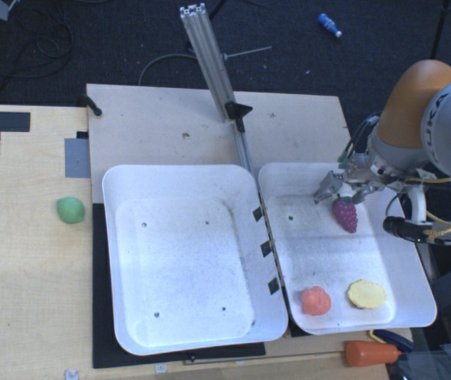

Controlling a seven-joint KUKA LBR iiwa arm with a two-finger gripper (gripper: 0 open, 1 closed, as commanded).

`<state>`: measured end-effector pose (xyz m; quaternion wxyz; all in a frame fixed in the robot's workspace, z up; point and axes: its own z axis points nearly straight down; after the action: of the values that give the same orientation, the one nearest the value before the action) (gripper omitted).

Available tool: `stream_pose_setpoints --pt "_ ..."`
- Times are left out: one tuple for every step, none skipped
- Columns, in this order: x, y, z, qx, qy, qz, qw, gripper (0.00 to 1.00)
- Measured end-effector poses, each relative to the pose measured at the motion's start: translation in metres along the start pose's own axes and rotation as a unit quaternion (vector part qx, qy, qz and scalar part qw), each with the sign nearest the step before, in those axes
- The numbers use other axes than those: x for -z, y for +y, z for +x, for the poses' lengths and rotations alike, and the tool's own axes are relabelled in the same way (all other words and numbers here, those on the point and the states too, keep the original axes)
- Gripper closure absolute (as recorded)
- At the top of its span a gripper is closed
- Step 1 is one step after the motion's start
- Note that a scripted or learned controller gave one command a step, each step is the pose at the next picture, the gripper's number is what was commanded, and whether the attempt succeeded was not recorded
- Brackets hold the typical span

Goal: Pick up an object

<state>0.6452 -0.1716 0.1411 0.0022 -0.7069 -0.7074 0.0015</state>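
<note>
Gripper [344, 198] hanging over right bin [415, 307], fingers spread, purple object [346, 215] lying just below, apparently not pinched.

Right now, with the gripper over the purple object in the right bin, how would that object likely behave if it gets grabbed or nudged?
The purple object looks small and oblong with a bumpy surface, so probably light and toy-like. Its tapered shape may let it pivot or slip out of the gripper if pinched off-centre. Lying on the smooth floor of the right bin, it would likely slide or roll sideways when nudged.
</note>
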Motion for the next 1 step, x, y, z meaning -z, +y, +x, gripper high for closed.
stream_pose_setpoints --pt "0.0132 0.0012 -0.0007 0.0 -0.001 -0.003 1.0 1.0"
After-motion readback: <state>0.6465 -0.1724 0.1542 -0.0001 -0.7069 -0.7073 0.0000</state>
